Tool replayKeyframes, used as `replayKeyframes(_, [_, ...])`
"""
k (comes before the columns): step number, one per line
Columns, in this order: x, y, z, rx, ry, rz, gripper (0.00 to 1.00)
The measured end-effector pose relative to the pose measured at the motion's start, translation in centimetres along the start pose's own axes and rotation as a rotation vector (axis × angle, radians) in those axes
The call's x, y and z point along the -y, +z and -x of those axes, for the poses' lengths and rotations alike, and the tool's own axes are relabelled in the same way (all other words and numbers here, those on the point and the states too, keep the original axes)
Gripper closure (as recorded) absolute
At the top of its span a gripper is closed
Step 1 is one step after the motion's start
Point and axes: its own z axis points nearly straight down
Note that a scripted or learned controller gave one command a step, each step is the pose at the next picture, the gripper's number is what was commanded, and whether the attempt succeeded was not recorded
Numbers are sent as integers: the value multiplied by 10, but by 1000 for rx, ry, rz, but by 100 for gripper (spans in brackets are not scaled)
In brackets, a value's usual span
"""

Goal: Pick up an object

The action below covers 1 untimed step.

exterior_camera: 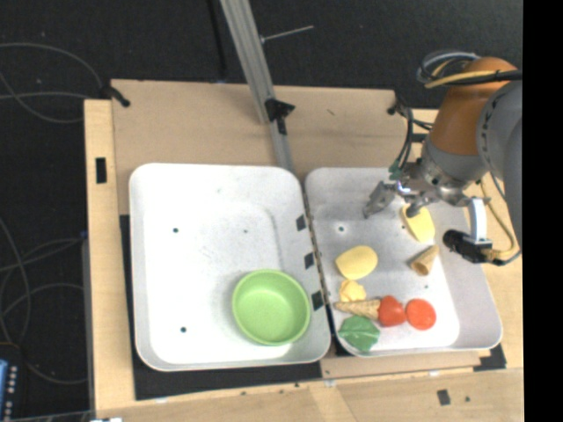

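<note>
My gripper hangs over the back part of the right bin, open, with nothing between its fingers. One grey finger points down to the left. The other sits just beside a pale yellow piece near the bin's right side. Toy foods lie in this bin: a yellow oval, a small yellow lump, a tan cone-shaped piece, an orange-tan stick, two red round pieces and a green piece.
The left bin holds a green bowl near its front right corner. A grey metal pole slants up from between the bins at the back. A black fitting on the arm overhangs the right bin's edge.
</note>
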Motion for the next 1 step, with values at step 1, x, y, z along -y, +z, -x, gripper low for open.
replayKeyframes(1, [-2,-14,0,0,0,8,100])
